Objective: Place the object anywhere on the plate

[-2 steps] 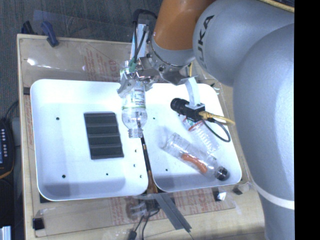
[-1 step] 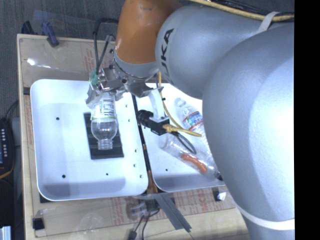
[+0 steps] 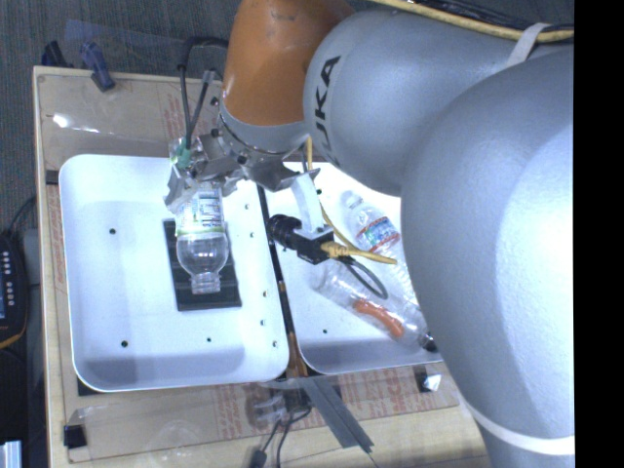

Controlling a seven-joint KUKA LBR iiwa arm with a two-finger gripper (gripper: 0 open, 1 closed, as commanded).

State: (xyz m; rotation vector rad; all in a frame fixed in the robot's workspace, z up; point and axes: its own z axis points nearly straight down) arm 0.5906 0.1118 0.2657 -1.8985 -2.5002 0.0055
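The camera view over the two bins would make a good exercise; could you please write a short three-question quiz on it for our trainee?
1. True or false: the clear plastic bottle in the left bin lies on the black plate.
2. Which bin holds a second clear bottle with a red and blue label? A) the left bin B) the right bin
3. Fill in: the claw is at the ______ end of the bottle on the plate, as seen in the picture.

Key
1. True; the bottle rests lengthwise on the plate, cap end toward the picture's bottom.
2. B.
3. Upper; the claw is right at the bottle's base.
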